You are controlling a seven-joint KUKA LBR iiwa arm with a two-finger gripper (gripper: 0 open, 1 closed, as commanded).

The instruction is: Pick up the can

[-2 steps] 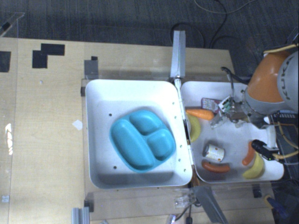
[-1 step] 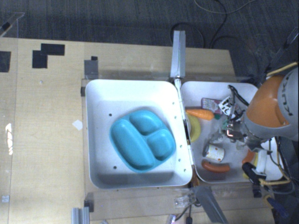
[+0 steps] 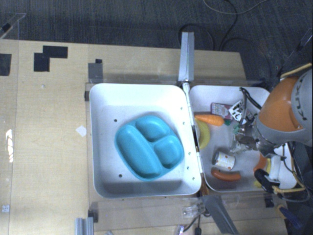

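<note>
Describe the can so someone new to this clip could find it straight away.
Look in the right-hand bin, the one the arm reaches into, toward its front half. The can lies on its side there, just behind an orange-red sausage-shaped toy and below-left of the hand. It is the only white cylinder with a dark open end; its neighbours are orange or yellow food shapes.

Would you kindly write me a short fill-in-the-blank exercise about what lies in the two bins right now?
1. The blue tray has ___ compartments.
2. The can lies in the ___ bin.
3. The carrot lies ___ the can in the picture.
4. The sausage is ___ the can and the bin's near wall.

Missing words: three; right; above; between
</note>
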